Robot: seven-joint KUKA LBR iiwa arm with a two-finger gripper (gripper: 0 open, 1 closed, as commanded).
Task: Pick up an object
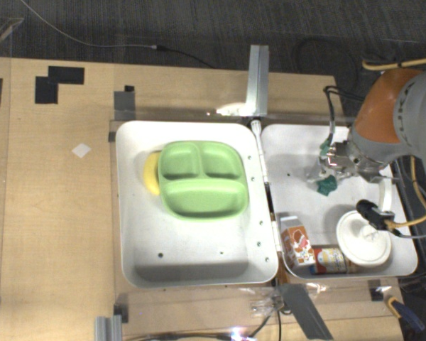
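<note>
Bins of smooth white plastic [192,261] flank a metal divider, the left bearing a glossy green sectioned tray [201,178], while right of the divider the gripper [329,170] hovers touching a small teal object [328,185], grip state unclear.

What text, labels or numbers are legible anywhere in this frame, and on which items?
None reads clearly.
Small red and white printed carton in the right white bin: has printing, too blurred to read.
Lying can with a red and yellow label beside the carton: label blurred, unreadable.
Round white lidded cup: no marking visible.
Green divided plastic tray in the left white bin: no text.
Black tape patches on the wooden bench: plain shapes, no characters.
</note>
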